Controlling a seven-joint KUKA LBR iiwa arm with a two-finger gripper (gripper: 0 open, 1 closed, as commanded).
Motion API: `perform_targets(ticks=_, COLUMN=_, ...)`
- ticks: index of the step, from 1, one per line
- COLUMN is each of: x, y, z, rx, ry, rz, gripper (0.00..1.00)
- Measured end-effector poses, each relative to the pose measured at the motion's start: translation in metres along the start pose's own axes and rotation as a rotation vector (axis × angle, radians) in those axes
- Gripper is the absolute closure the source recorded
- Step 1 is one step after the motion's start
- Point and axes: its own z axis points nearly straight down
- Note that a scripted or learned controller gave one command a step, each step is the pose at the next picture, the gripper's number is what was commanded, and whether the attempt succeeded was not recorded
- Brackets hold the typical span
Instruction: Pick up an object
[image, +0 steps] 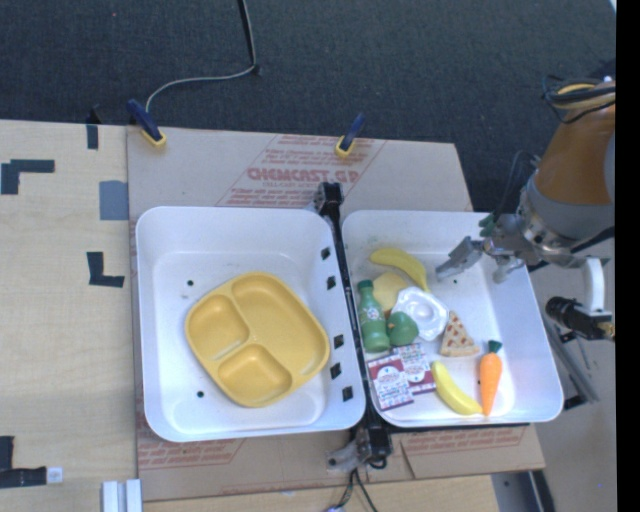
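End effector (462, 257) hovers over right bin's (520, 315) upper edge, fingers apart, nothing held. Nearest target: upper banana (400, 265), just left. Likely light, stiff, slick plastic toy; grip across its curved middle.

In the right bin (520, 330) lie small toy foods close together: a yellow banana (400, 265) at the top, a green bottle (372, 318), a white fried egg (421, 310), a pizza slice (458, 338), an orange carrot (489, 377), a second banana (453, 389) and a red-white packet (392, 380) lying flat.
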Motion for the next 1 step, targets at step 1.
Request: perform_targets(ticks=1, x=-0.0283, y=0.0048, z=0.1322, rx=-0.004, ry=-0.002, rz=0.001, gripper=0.0)
